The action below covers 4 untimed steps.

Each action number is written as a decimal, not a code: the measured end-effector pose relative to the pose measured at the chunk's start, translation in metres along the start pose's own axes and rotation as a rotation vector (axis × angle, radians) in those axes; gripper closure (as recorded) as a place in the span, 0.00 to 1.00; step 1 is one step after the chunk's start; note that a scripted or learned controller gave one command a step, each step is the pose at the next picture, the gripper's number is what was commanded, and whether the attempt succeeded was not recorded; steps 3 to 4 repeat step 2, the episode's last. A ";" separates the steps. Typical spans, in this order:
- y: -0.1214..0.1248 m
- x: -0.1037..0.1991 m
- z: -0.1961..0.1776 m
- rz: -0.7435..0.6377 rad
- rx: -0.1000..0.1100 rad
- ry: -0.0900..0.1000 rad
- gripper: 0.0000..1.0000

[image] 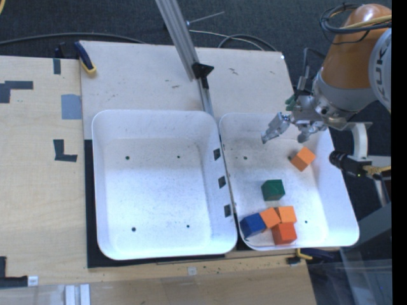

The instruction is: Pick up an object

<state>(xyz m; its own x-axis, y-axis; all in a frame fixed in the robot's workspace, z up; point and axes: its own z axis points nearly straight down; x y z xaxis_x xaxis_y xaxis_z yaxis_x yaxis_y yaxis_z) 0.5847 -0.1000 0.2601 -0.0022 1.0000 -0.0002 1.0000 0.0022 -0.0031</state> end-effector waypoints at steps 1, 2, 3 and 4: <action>-0.026 -0.030 0.152 0.003 0.008 0.001 0.00; -0.054 0.006 0.166 0.001 -0.010 -0.004 0.00; -0.054 0.006 0.166 0.001 -0.010 -0.004 0.00; -0.054 0.006 0.166 0.001 -0.010 -0.004 0.00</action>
